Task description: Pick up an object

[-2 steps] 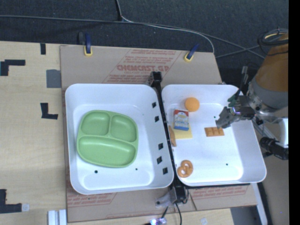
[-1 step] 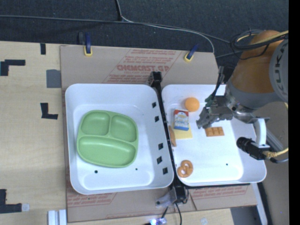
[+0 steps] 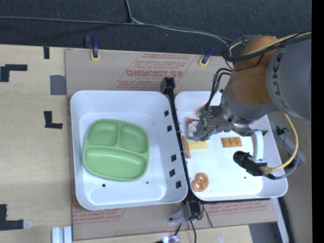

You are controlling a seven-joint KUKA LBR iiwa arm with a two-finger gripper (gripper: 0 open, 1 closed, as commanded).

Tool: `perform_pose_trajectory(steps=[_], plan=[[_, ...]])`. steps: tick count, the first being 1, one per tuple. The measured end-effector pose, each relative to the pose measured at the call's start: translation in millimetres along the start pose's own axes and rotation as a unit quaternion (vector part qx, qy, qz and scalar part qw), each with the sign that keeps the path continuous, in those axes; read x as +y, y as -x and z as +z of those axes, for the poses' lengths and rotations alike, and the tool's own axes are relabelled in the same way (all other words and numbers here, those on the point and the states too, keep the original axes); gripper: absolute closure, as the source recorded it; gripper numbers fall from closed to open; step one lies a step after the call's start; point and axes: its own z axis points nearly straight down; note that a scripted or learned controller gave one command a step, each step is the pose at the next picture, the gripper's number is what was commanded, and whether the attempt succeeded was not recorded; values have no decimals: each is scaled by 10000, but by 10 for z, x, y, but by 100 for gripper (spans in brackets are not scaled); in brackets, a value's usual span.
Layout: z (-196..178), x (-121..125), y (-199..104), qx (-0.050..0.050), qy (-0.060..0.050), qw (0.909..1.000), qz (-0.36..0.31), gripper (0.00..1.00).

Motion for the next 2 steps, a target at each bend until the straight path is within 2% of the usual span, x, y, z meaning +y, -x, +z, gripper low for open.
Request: perform_pose_trajectory(steps=[2], plan=[[-116,196,-1021,1,6,10000,-6,100]])
